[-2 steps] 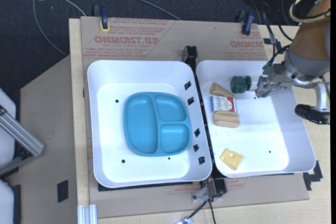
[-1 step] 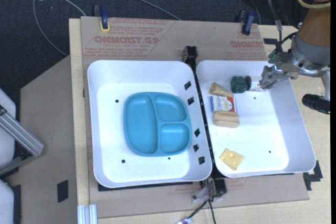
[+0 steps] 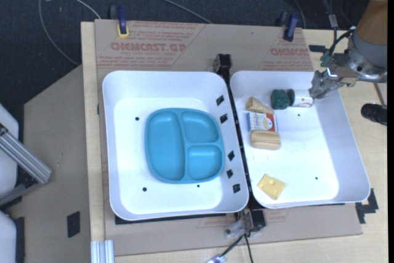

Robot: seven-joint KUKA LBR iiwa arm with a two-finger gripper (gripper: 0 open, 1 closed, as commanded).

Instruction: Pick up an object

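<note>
Two shallow white bins sit side by side on the tabletop. Left bin: one blue divided plate, lying flat near the centre, three compartments, nothing in them. Right bin, going across: a wedge of toy bread or cheese at the upper left, a small printed packet just below it, a tan bread-roll shape touching the packet's lower edge, and a yellow cheese-like piece apart near the front wall. Further right, a dark green lump lies beside a small white piece with a red mark.

Claw: positioned over the right bin's upper right area, just beside the white piece; nothing seen between its parts, and whether it is released or clenched I cannot tell from here.

Judgement: the nearest candidates are the white piece and the green lump. Both look light, probably plastic or rubber toys, not fragile. The green lump appears rounded and may roll; grip across its middle. The bin's back wall stands close behind and could crowd the approach.
</note>
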